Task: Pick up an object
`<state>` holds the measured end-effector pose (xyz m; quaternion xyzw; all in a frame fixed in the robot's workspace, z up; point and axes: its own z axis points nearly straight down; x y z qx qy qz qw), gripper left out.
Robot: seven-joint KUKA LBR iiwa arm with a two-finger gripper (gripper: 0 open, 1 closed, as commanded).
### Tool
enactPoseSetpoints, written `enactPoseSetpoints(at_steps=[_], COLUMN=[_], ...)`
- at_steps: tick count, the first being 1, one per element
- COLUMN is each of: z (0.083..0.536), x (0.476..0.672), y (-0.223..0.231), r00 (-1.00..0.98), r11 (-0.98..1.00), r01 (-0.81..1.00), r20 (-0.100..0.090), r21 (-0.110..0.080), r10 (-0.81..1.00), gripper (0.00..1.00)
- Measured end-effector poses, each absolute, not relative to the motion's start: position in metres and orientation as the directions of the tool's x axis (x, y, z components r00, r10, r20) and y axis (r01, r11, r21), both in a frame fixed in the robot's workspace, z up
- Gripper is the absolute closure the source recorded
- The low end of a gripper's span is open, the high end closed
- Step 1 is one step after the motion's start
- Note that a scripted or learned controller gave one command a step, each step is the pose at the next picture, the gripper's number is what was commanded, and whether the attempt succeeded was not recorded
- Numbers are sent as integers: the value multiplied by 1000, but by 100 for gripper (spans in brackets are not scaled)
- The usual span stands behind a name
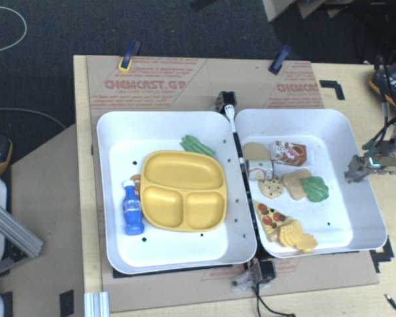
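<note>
— Jaws?

— At the outer rim of the right bin [354,135], over bare counter [185,78], nothing between them. Released or clenched: cannot tell, too small and blurred.

— Nearest candidate?

— Green leaf piece [315,189], resting against a tan bread slice [294,183], near that same rim. Beyond those, touching or nearly so: cookie [271,189], brown-and-white carton [290,152], pizza slice [271,214], yellow crinkle chips [296,236].

— Risks?

— Likely several. Crowding first: closing on one piece and nudging a neighbour, or pinching two edges and lifting neither. Flatness second: thin pieces lying low on the floor, easy to skate over and close on air. Rim third: descending too close to the sloped wall, clipping it and shoving the bin.

— And the left bin [112,132]?

— Well apart from the jaws. Yellow divided plate [183,190] probably too wide to straddle. Blue bottle [132,209] lying just beside the plate, round, prone to rolling if struck off centre. Green pod [198,145] by the plate's far edge, little room on that side.

— Safest bet?

— Probably the carton: taller, squarer, something to bite on.
</note>
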<state>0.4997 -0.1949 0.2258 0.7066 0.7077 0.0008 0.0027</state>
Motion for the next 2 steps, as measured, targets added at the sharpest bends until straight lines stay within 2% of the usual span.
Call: enactPoseSetpoints(at_steps=[2], z=[239], x=[535], y=[-87], r00=[-4], r11=[4], r01=[1000], r20=[-1], r21=[4], r10=[1000], gripper=[100])
